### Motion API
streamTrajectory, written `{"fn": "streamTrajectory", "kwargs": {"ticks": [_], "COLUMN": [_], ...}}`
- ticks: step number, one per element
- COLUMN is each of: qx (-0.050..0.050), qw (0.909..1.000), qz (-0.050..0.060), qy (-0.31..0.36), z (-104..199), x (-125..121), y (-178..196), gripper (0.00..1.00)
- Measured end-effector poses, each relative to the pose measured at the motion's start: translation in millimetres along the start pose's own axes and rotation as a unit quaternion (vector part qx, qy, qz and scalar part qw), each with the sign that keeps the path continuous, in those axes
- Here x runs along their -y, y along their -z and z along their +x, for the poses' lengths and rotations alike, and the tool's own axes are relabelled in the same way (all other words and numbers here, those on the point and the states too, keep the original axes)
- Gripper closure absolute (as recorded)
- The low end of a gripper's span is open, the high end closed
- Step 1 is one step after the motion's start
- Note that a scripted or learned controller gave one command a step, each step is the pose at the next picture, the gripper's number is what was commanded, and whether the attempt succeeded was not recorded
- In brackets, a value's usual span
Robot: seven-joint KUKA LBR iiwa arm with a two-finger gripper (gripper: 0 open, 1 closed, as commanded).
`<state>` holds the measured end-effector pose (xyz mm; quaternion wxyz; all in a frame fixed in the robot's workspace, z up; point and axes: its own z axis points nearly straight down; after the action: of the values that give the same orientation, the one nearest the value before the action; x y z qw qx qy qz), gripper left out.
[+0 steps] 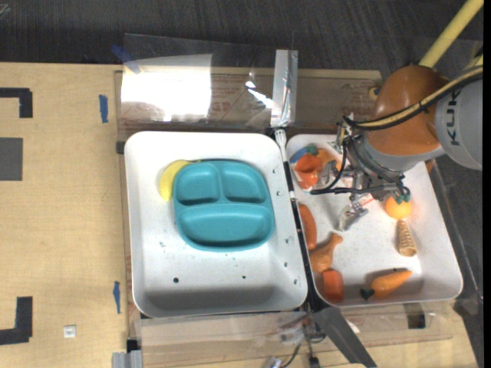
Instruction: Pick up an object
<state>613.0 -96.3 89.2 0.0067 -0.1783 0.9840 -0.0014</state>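
Note:
My gripper (352, 215) hangs low over the middle of the right bin (449, 261), above bare white floor. Several toy foods lie around it. A small orange fruit (398, 206) sits just to its right, and a waffle cone (406, 238) lies below that. An orange-and-red piece (308, 167) rests in the bin's top left corner. A reddish sausage (308, 222) lies along the left wall. A tan drumstick (326, 250) is below and left of the gripper. I see nothing held in the gripper.
A carrot (389, 282) and a red piece (332, 284) lie near the right bin's front wall. The left bin (153, 271) holds a teal divided plate (222, 204) with a yellow object (167, 176) partly tucked under it. The arm's grey and orange wrist (406, 121) overhangs the right bin's back.

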Motion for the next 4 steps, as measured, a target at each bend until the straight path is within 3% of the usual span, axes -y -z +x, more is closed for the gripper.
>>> {"fn": "streamTrajectory", "kwargs": {"ticks": [1, 2, 3, 4], "qx": [-0.015, -0.003, 0.000, -0.002], "qw": [0.9999, 0.9983, 0.9950, 0.9974], "qz": [-0.006, -0.002, -0.003, -0.003], "qy": [0.006, 0.058, 0.100, 0.072], "z": [-24.0, -13.2, -10.5, 90.2], "x": [70.3, 88.9, 135.1, 99.0], "y": [-0.2, -2.1, -1.2, -0.3], "gripper": [0.00, 0.00, 0.00, 0.00]}}
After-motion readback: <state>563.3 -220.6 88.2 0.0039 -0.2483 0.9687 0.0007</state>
